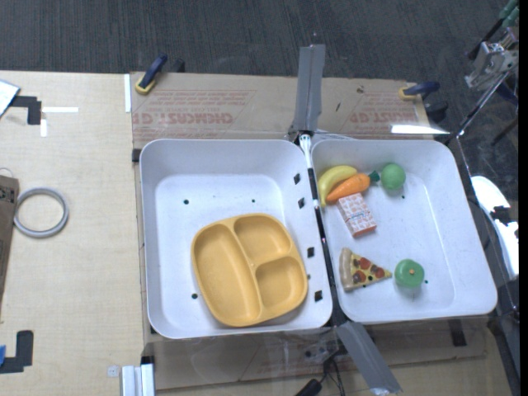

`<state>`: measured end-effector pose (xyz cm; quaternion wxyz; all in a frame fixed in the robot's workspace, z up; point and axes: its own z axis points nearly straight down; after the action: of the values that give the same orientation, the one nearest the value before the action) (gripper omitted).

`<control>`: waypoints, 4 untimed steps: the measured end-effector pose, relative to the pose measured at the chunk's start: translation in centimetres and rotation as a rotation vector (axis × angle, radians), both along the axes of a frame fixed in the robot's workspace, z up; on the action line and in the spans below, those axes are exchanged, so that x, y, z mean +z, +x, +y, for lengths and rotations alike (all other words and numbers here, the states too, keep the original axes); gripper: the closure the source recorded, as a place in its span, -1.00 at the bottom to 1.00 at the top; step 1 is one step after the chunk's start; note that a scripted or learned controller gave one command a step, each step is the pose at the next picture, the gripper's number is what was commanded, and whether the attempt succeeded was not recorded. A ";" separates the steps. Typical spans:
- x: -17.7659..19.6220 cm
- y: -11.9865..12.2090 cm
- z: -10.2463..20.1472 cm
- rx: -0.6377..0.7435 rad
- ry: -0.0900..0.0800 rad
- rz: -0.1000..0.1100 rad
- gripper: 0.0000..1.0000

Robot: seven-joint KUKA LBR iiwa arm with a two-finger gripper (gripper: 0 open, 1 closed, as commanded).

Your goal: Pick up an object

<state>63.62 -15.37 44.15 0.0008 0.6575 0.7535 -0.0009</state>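
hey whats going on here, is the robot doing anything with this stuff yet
Nothing is being handled at this moment. The left bin holds a yellow divided plate. The right bin holds the small toys: a banana and a carrot touching each other near the back left corner, a green ball beside them, a small red-and-white box, a pizza slice and a second green ball. All of them lie loose in the bins, so the pick has not begun.

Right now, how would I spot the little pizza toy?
Look in the right-hand shallow white bin, along its near left side. The flat triangular pizza slice toy lies there, left of a round green toy; it alone is wedge-shaped with dark spots.
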 end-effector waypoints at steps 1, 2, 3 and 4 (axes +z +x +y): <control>-6.1 2.2 -5.2 -0.145 0.001 0.005 1.00; -0.9 2.4 -6.6 -0.158 0.000 0.000 1.00; -5.7 2.3 -4.4 0.056 0.001 0.002 1.00; -9.4 2.3 -5.2 -0.066 0.001 0.002 1.00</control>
<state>65.96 -20.60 34.77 -0.0001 0.6818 0.7315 -0.0011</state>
